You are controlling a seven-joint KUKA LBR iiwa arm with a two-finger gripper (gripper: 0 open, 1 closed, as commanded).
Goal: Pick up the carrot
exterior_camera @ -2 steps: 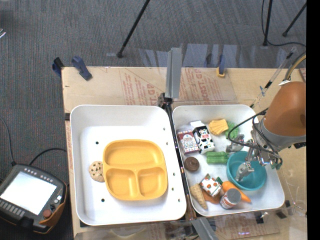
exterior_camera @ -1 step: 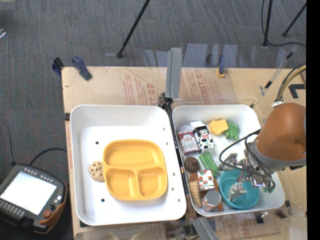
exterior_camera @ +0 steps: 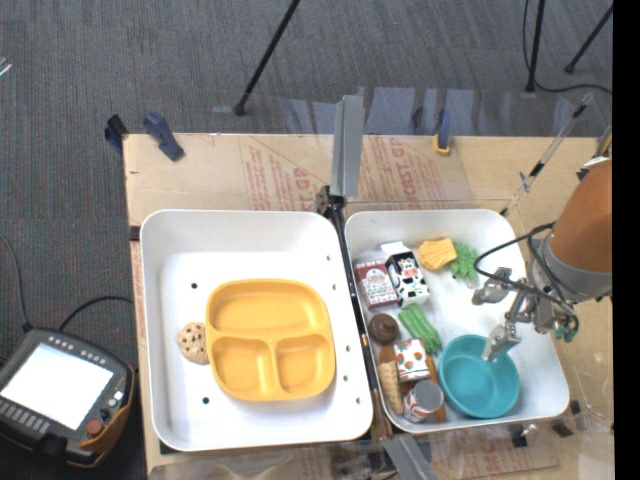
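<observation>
While the claw hovers over the teal bowl

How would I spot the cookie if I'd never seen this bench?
Look in the left white bin, which holds a yellow divided plate. The cookie lies beside the plate's left edge: small, round, tan with dark chips, the bin's one loose item.

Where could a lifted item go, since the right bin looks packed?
Free: the left white bin's floor around the yellow three-section plastic plate, apart from the round cookie. In the right white bin, bare floor lies behind the round teal bowl. Crowded: its left side, cartons and can.
</observation>
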